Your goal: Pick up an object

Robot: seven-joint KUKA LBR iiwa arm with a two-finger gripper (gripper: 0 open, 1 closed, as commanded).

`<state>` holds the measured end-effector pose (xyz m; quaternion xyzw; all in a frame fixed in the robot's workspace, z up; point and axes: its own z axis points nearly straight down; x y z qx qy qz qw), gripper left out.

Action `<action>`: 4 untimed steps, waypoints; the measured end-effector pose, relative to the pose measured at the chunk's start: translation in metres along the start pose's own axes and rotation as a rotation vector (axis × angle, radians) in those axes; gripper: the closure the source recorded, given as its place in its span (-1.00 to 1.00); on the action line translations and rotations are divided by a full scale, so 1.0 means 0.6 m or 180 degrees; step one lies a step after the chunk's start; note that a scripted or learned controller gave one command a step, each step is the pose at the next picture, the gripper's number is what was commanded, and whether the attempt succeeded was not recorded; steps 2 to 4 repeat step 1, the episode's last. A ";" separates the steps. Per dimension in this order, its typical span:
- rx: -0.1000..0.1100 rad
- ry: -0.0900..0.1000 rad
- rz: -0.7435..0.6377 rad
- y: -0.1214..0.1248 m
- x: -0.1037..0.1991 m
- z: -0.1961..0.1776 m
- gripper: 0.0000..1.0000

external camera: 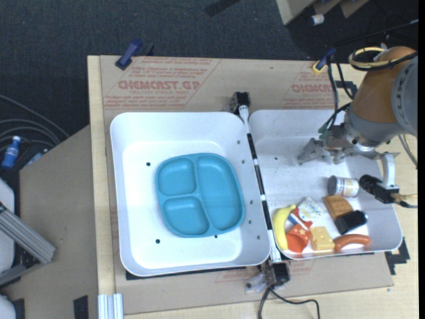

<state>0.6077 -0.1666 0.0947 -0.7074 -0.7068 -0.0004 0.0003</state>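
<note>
End effector (323, 151): fingers spread wide, holding nothing | toy food pile (323, 226): right bin's near corner, apart from end effector

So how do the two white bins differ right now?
The left bin holds one thing, a blue divided plate lying flat near its middle; the right bin holds a cluster of small items crowded into its near corner. The gripper hangs over the right bin, not the left bin. Both are shallow, white and side by side.
</note>
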 end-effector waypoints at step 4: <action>-0.0007 -0.0001 0.0001 0.001 0.000 -0.017 1.00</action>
